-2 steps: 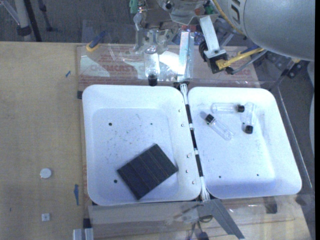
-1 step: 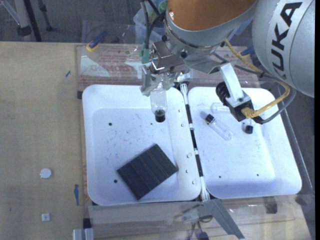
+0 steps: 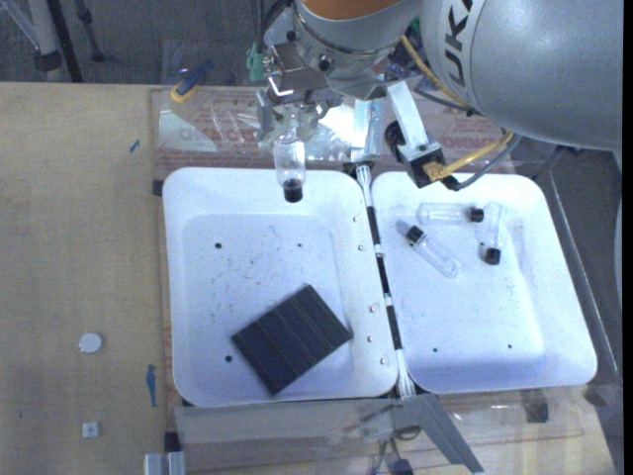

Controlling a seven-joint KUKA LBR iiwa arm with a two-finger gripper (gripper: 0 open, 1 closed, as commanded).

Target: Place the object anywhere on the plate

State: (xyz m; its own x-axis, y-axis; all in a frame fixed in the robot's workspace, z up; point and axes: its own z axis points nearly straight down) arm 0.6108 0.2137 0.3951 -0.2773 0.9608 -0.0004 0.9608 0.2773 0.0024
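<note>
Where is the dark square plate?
The dark plate lies flat in the left bin, near its front right corner, well below the vial hanging at the bin's back edge.

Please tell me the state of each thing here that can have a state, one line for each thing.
gripper: above the far edge of the left bin, shut on a vial.
held vial: upright, black cap down, above the bin.
dark plate: flat in the left bin, nothing on it.
three vials: lying on their sides in the right bin, capped.
</note>
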